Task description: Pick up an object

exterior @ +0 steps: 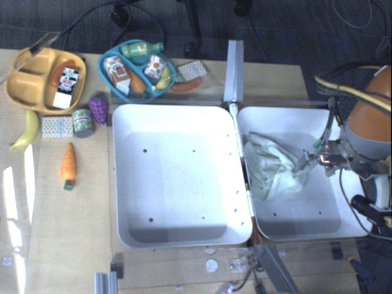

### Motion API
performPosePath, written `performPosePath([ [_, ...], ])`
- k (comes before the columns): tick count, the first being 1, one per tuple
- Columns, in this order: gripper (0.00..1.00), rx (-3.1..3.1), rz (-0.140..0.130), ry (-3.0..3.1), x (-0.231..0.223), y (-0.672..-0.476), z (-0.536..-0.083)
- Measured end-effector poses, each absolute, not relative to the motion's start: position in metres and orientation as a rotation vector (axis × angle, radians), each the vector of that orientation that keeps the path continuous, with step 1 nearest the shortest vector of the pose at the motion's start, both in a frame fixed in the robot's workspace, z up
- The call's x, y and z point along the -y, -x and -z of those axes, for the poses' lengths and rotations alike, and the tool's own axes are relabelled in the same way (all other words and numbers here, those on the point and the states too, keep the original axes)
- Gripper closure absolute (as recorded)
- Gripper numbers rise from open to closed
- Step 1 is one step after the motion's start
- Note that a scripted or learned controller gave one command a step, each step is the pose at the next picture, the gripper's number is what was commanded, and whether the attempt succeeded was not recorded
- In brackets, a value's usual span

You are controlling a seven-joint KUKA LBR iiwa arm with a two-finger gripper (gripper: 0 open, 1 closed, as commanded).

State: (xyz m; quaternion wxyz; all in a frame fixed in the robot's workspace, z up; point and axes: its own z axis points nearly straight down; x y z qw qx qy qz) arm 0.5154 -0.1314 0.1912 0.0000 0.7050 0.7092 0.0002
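We view the tabletop (73, 237) from above at a slant, with the arm (367, 121) entering from the right over the right bin (294, 222). The end effector (304, 162) sits low in that bin, its tip at the right edge of a crumpled pale cloth (269, 164), and it appears to touch the fabric; we cannot tell whether it is spread or closed, nor whether any cloth lies within its grasp, because the parts are small and blurred. The cloth, the only object in the bins, lies immediately left of the end effector, bunched against the left wall of the right bin. Further left of the end effector, beyond the divider between the bins, we see the left bin (177, 176), its white floor marked with a few small dark dots. Well apart from the end effector, up and to the far left, we note a blue tray (111, 63) holding toy food items, including a green bottle (142, 49) at its upper rim, with a sausage (185, 85) just beside its right edge. At the far left stands a yellow divided dish (30, 81) holding a small black-and-white carton (66, 86). Below it lie a banana (26, 130), a small can (82, 122), a bunch of purple grapes (98, 108) and a carrot (68, 166), all resting on the bare tabletop beside the left bin.
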Motion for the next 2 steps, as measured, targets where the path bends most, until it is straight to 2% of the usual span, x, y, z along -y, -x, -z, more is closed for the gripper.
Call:
performPosePath([
  [1,0.0,-2.168,-0.002,-2.271,0.112,-0.576,-0.166],
  [2,0.0,-2.547,-0.009,-1.821,0.106,-0.591,-0.099],
])
